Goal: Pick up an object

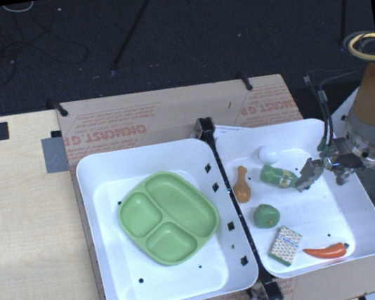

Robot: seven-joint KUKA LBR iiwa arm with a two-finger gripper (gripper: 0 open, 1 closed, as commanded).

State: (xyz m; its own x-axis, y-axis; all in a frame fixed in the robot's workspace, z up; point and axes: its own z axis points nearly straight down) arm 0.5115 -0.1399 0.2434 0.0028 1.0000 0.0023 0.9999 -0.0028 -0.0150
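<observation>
The jaws hung low over the right bin, spread apart with nothing between them. A green bottle lay just beside them, the green pepper slightly farther off.

Green divided plate; left bin

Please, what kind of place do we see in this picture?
Probably a robot laboratory or test bench, not a home. A robot arm reaches over two white bins taped onto cardboard, toy food such as a red chili lies inside, and cables run across the dark floor.
</observation>
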